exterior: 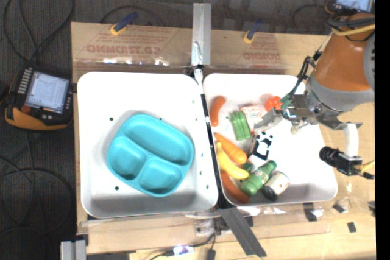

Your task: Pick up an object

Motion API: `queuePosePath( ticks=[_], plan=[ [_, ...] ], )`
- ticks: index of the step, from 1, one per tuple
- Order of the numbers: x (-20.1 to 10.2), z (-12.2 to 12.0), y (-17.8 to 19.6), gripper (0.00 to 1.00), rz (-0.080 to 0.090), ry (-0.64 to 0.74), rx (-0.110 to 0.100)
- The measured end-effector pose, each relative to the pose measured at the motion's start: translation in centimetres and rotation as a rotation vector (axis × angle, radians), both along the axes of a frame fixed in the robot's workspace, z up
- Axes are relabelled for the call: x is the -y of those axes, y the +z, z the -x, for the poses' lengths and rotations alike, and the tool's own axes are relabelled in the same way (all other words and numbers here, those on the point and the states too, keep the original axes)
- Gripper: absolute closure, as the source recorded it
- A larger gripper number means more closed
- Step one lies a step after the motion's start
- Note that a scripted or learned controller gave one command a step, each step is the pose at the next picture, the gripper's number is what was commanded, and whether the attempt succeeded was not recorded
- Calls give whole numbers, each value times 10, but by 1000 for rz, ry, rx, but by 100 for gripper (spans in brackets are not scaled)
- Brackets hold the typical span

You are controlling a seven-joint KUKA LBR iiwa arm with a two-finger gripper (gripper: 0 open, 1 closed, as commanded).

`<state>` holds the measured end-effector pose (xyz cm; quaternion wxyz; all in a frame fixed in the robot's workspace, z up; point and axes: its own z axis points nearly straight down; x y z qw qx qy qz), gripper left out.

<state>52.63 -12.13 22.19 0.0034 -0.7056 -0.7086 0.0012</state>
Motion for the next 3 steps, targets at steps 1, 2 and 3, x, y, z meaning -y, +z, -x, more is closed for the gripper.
queuePosePath(
  ticks=[1, 2, 3],
  plan=[
    [4, 3, -117, 0, -1, 205, 2],
    [48, -9, -132, 0, -2, -72, 16],
    [48, -10, -125, 100, -3, -72, 15]
  ],
)
